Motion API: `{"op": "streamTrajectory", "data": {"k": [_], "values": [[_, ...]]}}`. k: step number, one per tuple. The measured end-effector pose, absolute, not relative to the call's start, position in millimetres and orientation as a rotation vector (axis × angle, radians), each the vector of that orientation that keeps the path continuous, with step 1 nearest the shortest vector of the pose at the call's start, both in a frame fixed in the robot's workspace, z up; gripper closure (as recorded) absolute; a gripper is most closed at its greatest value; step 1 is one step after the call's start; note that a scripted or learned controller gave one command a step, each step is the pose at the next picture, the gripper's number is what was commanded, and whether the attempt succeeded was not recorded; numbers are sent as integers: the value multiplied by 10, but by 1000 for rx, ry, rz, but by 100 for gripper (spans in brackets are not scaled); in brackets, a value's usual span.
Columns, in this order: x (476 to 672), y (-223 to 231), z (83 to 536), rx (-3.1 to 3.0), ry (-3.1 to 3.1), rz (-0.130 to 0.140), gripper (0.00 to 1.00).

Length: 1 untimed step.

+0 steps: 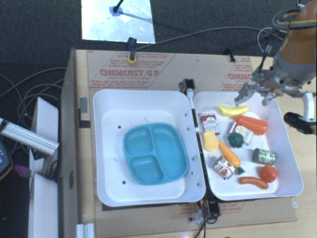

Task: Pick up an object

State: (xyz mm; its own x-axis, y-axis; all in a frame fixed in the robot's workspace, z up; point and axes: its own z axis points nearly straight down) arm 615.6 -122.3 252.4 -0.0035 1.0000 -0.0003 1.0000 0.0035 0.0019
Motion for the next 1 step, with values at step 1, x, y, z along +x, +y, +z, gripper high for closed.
{"op": "streamTrajectory", "data": {"k": [1], "values": [[5981, -1389, 1680, 2221, 2223, -2, 0]]}}
